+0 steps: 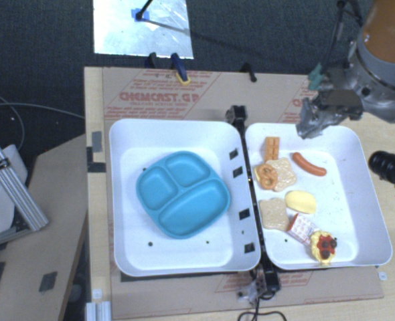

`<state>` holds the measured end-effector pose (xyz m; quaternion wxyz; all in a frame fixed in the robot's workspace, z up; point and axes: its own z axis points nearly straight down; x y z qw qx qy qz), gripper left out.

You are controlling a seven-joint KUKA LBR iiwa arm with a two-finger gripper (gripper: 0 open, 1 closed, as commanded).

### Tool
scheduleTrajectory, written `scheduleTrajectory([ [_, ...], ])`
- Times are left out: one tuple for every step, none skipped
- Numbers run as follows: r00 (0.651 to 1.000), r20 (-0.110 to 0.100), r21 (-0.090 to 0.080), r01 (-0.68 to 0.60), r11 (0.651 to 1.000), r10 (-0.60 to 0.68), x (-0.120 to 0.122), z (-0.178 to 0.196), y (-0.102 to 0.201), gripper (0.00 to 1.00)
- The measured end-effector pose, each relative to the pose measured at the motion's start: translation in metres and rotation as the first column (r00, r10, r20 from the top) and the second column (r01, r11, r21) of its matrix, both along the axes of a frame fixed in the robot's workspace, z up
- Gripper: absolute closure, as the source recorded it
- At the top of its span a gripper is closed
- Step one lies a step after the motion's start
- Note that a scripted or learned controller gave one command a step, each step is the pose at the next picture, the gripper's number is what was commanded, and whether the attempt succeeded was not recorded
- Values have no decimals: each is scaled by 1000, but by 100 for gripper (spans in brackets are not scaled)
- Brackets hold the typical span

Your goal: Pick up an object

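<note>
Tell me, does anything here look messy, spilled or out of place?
Nothing stands out. The blue divided plate lies flat in the left bin, slightly turned. The toy foods sit loosely grouped in the right bin, none spilled.

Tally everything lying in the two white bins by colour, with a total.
Blue: 1, the blue plastic divided plate
Orange or red: 2, orange strip, red sausage
Tan: 2, pretzel piece, bread slice
Yellow: 1, lump
Mixed colours: 2, wrapped block, red-topped pastry
Total: 8
</note>
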<state>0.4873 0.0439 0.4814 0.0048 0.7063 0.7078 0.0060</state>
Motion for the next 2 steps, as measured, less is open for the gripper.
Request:
scheduleTrajectory([
  [1000, -13, -1, -3, 1000, 3, -1, -24, 18, 100],
  [1000, -13, 0, -8, 1000, 8, -1, -27, 80, 100],
])
